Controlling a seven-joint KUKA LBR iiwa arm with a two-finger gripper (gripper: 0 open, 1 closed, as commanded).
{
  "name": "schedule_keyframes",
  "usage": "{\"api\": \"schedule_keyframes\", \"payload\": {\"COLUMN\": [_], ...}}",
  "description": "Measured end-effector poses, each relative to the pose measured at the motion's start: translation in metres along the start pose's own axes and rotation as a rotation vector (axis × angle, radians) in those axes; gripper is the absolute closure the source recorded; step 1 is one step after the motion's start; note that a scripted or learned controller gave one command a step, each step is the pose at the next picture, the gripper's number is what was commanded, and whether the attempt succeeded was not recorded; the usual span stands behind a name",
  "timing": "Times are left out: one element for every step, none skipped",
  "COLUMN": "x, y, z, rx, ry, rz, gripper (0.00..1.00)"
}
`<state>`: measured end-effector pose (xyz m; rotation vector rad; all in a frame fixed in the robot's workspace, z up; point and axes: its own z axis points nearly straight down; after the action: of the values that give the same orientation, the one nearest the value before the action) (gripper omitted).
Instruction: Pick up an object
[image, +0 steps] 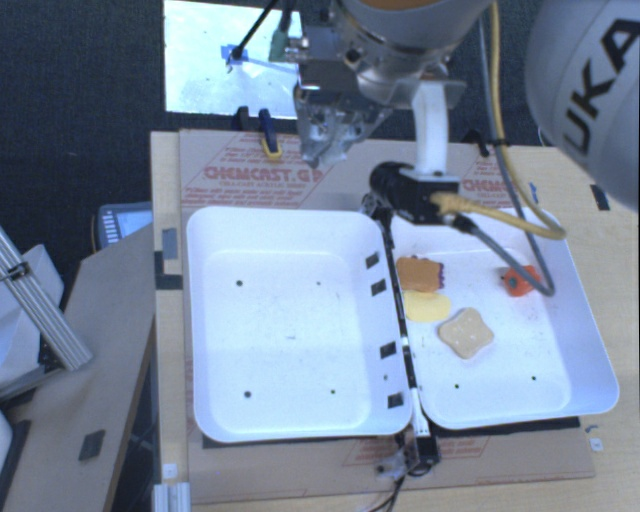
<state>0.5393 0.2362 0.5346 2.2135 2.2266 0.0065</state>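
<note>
Pincer (322, 140) sits at the upper centre of the frame, above the far edge of the bench and clear of both bins. Its fingertips are lost in a cluttered metal assembly, so the opening cannot be determined, and nothing is seen held in it.

Right bin (580, 375) holds all the candidate objects. A toast-shaped slice (466, 333), pale tan, lies flat near the bin's centre. A yellow flat piece (427, 306) lies just beside it toward the upper left. An orange-brown block with a purple edge (420, 274) touches or overlaps the yellow piece's upper side, close to the divider between the bins. A small orange-red item (518, 282) lies well apart toward the right, partly crossed by a grey cable (500, 250).

Left bin (200, 330) shows only dark specks on its floor.

Assessment: the objects look like light toy food, probably stiff plastic or foam with smooth faces. The toast-shaped slice stands free and appears the best target; take it across two opposite edges. The flat yellow piece offers little height to grip. The block crowds its neighbour and the wall.
</note>
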Motion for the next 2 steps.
{"api": "schedule_keyframes", "payload": {"x": [-0.001, -0.031], "y": [-0.002, -0.055], "z": [-0.012, 0.000], "rx": [0.000, 0.006], "ry": [0.001, -0.001], "rz": [-0.002, 0.002], "gripper": [1.00, 1.00]}}
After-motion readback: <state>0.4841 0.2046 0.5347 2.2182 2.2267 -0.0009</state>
